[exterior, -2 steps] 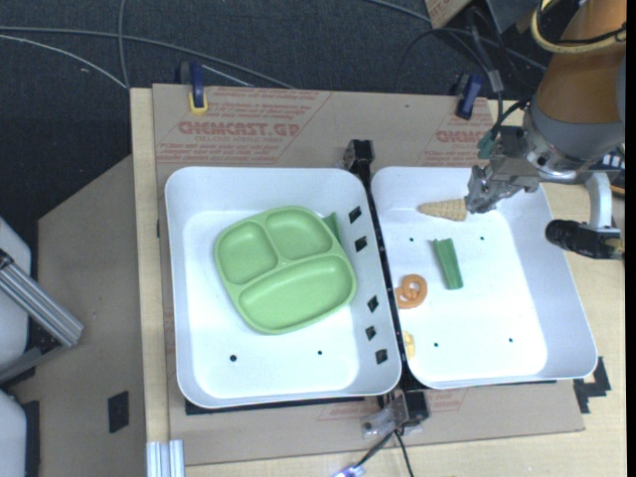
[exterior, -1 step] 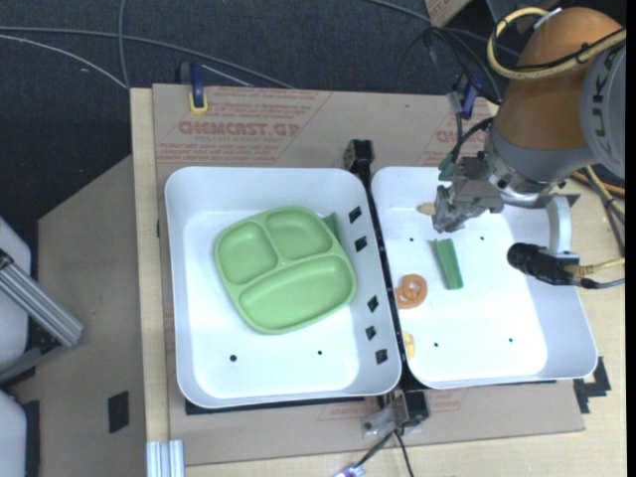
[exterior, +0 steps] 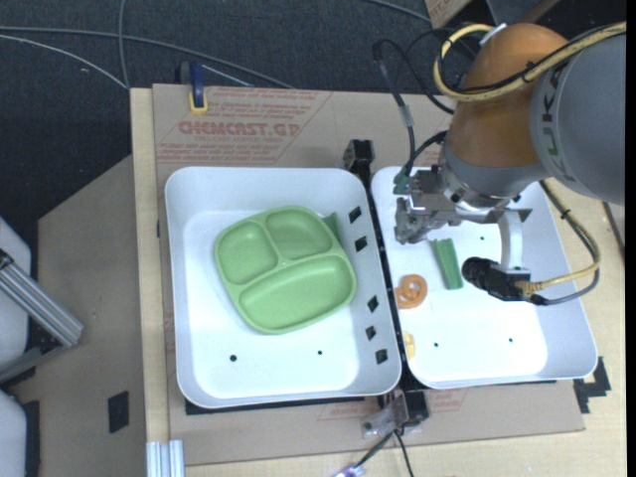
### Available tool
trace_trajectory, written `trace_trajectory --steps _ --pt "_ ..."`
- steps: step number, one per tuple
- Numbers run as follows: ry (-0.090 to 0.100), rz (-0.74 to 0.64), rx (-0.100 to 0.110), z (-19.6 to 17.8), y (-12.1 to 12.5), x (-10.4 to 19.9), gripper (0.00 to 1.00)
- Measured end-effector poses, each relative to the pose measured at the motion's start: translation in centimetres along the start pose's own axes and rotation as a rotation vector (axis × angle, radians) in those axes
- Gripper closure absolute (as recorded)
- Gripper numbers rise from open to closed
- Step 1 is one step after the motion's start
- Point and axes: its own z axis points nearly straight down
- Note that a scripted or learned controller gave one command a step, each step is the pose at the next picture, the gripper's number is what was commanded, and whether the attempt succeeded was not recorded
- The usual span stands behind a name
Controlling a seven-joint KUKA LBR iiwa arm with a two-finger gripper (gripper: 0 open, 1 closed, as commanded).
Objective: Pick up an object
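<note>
Over the far left part of the right bin (exterior: 497, 351): the tool (exterior: 415, 229), pointing down, close to the wall shared with the left bin (exterior: 199, 316). Cannot tell whether spread or closed.

Just beside the tool, toward the bin's near edge: a green block (exterior: 447, 263), lying flat on the bin floor at a slant. Near that block, closer to the dividing wall: an orange ring (exterior: 410, 289), apart from both block and tool.

Across the middle of the left bin: a green divided plate (exterior: 286, 268), flat, well apart from the tool.

Along the wall between the bins: a row of small black tabs (exterior: 360, 241).

Under both bins: a cardboard sheet (exterior: 238, 127) with red print, with a blue and yellow clamp (exterior: 198, 85) at its far edge.

Above the tool, crowding the right bin's far edge: the grey arm with its orange band (exterior: 502, 78).
</note>
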Motion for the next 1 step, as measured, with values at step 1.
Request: trace_trajectory --steps 1 --pt "0.001 -0.002 -0.001 -1.06 -1.67 5.5 1.0"
